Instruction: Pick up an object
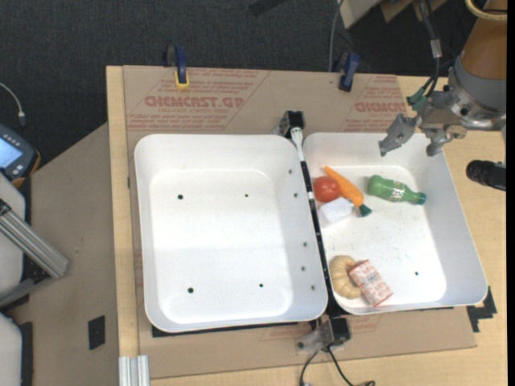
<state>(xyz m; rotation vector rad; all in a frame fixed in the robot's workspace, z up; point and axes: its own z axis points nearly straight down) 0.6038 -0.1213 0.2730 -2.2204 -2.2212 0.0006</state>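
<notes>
The two grey metal fingers [394,141] of the gripper [416,141] are seen spread well apart, with nothing held between them. The gripper hangs over the far edge of the right shallow white plastic bin [451,240], toward twelve o'clock of it, above the objects rather than among them.

For the step in hand, a descent is judged best aimed at a thing lying clear of its neighbours. The green plastic bottle [395,190], lying on its side toward six o'clock of the gripper, seems the easiest target: it is well apart from the walls, and the fingers would be best closed across its narrow width.

Counted in the right bin: one green bottle; one orange toy carrot [346,186]; one red round tomato-like toy [326,189], touching the carrot; one small white block [336,211] just beside both; one tan bread-like toy [344,277]; one red-and-white printed packet [371,283] lying against it. Two bins are counted; the left white bin [153,183] is at nine o'clock.
</notes>
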